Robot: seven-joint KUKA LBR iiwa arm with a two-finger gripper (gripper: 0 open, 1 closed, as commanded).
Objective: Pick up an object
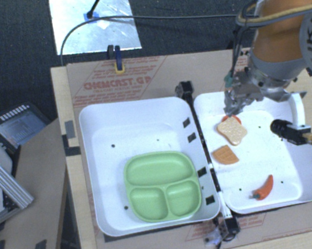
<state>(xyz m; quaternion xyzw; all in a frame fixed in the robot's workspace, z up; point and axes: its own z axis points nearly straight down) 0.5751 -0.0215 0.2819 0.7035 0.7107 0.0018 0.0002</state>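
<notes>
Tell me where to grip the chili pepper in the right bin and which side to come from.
Grip the chili pepper across its narrow middle, coming straight down from above. It lies flat on the floor of the right bin, slanted, with open floor on both long sides, so the gripper would likely do best closing across its width rather than along its length.

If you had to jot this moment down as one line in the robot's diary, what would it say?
gripper low over right bin, by toast slice | nothing seen held | cracker, chili lying loose | green tray in left bin
</notes>
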